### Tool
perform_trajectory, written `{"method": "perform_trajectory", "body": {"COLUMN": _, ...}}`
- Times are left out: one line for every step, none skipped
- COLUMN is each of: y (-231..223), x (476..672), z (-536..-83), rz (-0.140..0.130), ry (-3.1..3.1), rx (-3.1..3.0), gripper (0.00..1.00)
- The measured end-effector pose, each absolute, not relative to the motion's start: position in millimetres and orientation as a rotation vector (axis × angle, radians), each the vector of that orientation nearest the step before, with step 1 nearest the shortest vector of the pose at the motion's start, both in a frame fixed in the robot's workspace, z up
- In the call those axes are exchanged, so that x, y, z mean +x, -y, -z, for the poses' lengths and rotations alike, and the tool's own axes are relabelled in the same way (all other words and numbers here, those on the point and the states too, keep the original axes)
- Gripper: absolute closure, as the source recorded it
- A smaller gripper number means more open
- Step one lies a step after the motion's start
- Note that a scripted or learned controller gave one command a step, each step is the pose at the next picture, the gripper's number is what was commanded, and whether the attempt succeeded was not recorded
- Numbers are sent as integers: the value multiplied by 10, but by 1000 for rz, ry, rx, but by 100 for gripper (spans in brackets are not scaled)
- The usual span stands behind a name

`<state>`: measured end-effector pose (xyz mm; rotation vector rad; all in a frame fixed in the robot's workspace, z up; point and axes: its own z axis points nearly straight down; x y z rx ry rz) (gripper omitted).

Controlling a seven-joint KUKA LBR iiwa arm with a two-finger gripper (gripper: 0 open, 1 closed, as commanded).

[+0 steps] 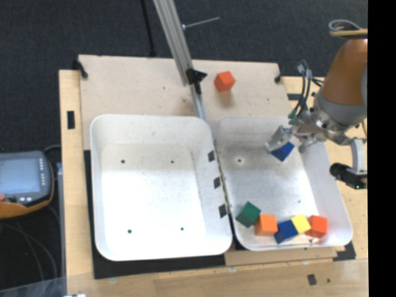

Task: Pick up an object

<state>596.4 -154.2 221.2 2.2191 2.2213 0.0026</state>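
Two-finger gripper point(283, 142) clamped on small blue cube point(283, 151), at 12 o'clock in right white bin point(328, 184), above the floor.

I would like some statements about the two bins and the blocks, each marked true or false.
1. A blue block sits between the fingers of the gripper. True.
2. The green block lies in the left bin. False: it lies in the right bin.
3. An orange block rests on the board behind the bins. True.
4. The yellow block stands alone, apart from the other blocks. False: it sits in a row near the right bin's front edge.
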Motion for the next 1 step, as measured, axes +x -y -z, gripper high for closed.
{"method": "perform_trajectory", "body": {"y": 1978, "x": 6500, "z": -1776, "rz": 1, "ry": -2220, "rx": 2219, "gripper": 0}}
